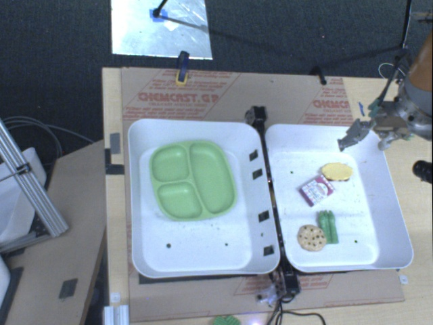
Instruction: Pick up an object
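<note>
We see the bench from above, with two shallow white bins side by side on a brown board printed with red letters. The left bin (139, 235) carries a light green plate with three compartments (192, 181), lying flat near the middle of that bin. The right bin (385, 235) carries four small things. A yellow toy that looks like a burger or a bun (337, 172) lies in the upper middle of this bin. Just below it and to its left lies a small purple and white packet (316, 191), a little tilted. Lower in the bin we see a round cookie with dark chips (311, 237), and just beside it on its right a small green object (329, 225), which appears to touch the cookie. The gripper (369, 135) is at the upper right of the right bin, above its far rim, and the grey arm (414, 107) reaches in from the right side. The two fingers are spread apart and nothing is between them; one dark finger (352, 137) points toward the left and down. The gripper is near the yellow toy but apart from it, and well apart from the cookie.
</note>
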Controlling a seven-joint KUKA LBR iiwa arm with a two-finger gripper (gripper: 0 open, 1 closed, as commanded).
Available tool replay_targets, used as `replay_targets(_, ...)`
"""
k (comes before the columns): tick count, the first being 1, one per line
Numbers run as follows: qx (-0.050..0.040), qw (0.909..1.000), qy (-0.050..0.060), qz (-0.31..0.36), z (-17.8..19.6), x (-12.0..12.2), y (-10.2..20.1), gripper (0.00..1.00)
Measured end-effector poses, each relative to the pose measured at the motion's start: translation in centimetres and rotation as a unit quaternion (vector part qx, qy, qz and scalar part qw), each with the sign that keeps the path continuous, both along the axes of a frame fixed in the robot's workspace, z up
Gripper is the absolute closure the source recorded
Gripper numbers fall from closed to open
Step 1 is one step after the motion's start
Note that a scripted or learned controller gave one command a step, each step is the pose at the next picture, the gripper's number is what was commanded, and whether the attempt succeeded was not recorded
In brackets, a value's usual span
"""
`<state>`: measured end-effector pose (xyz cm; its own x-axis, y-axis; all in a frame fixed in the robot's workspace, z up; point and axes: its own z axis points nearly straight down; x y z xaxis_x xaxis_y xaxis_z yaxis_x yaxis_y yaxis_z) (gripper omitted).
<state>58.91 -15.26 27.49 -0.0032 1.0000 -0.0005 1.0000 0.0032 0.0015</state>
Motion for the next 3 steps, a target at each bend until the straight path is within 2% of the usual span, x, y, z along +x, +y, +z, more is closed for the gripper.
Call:
replay_targets(1, 0.0015, 1.0000, 0.005, -0.001, -11.0, -2.9, 0.6, 0.00)
replay_targets(2, 0.0009, 1.0000, 0.002, -0.002, -9.2, -9.6, 2.0, 0.00)
replay_targets(3, 0.0005, 1.0000, 0.001, 0.000, -19.5, -10.3, 4.5, 0.00)
